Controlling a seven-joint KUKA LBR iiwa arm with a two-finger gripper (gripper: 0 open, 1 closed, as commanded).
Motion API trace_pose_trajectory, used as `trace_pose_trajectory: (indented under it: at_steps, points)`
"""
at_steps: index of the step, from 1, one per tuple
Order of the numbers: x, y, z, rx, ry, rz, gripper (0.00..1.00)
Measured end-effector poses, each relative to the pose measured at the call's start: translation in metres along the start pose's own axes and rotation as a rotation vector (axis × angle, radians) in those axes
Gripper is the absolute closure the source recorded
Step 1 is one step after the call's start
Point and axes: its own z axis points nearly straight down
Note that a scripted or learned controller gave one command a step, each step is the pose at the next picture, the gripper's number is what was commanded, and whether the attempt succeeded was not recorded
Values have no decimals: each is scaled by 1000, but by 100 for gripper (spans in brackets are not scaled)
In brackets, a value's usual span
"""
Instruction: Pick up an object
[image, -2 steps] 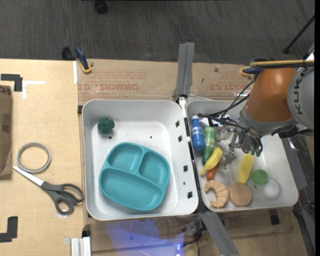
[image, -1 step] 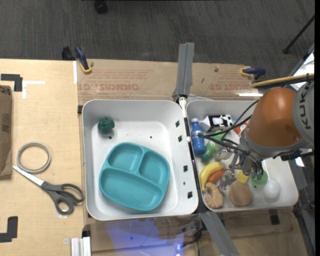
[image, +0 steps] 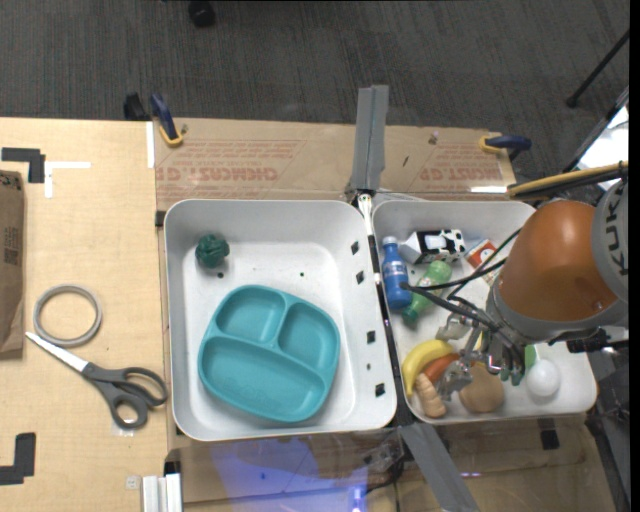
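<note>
Over right bin (image: 560, 408): metal gripper (image: 470, 362) by curved banana (image: 424, 360); smooth white ball (image: 543, 378) nr

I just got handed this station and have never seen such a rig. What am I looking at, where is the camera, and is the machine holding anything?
One camera looks down at a slant on a bench with two white bins. The grey and orange shape at the right is a robot arm, reaching over the right bin; its gripper hangs low among cables, and I cannot tell whether it holds anything. Under it lie a banana, a blue bottle, a white ball and other small toys. The left bin holds a teal divided plate and a dark green lump. On the bench to the left sit scissors and a tape roll.
</note>
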Motion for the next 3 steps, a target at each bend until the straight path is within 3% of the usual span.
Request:
trace_pose_trajectory:
  at_steps: [1, 3]
  points:
    - [-67, -111, -1, 1, -3, 93, 0]
    - [-52, -12, 0, 0, 1, 239, 0]
